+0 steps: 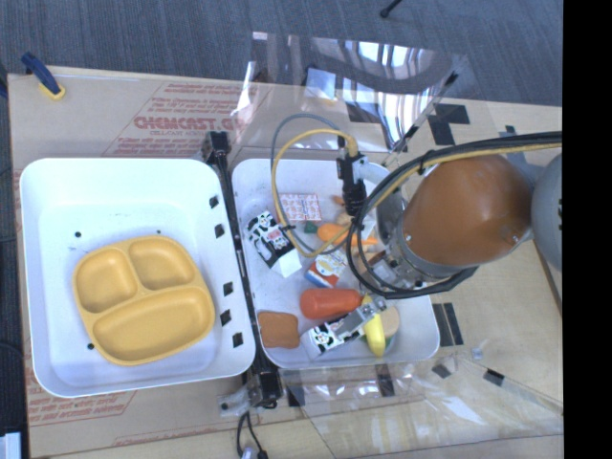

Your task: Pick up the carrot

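The carrot (330, 302), a stubby orange-red piece, lies in the right bin (251, 185) near its front wall. The arm's orange band (461, 210) hangs over the right half of that bin. My gripper (371, 259) sits below the band, just up and right of the carrot and mostly covered by the wrist and cables. Nothing shows the carrot lifted; it rests on the bin floor.
Around the carrot lie a brown slice (278, 328), two cow-patterned cartons (270, 240) (331, 336), a yellow piece (376, 334), a small blue-and-red cup (324, 272) and a pink-printed card (299, 207). The left bin (57, 189) holds a yellow divided plate (143, 299).
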Action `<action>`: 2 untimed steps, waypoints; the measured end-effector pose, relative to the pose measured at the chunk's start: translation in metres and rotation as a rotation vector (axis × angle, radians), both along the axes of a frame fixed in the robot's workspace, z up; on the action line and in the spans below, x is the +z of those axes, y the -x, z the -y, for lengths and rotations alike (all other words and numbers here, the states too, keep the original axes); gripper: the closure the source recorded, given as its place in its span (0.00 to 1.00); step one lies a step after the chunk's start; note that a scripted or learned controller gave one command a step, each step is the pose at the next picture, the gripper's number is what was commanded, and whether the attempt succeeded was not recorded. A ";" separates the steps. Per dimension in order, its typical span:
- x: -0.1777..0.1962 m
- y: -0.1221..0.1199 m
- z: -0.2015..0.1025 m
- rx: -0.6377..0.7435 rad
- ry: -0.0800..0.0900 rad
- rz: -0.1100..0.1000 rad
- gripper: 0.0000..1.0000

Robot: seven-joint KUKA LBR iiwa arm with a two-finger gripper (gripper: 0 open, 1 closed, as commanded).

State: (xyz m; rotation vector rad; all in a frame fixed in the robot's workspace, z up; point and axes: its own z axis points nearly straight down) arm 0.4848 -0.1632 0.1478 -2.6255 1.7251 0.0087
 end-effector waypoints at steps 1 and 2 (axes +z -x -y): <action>-0.044 -0.066 0.030 0.082 -0.003 0.015 0.00; -0.035 -0.067 0.028 0.085 -0.005 0.015 1.00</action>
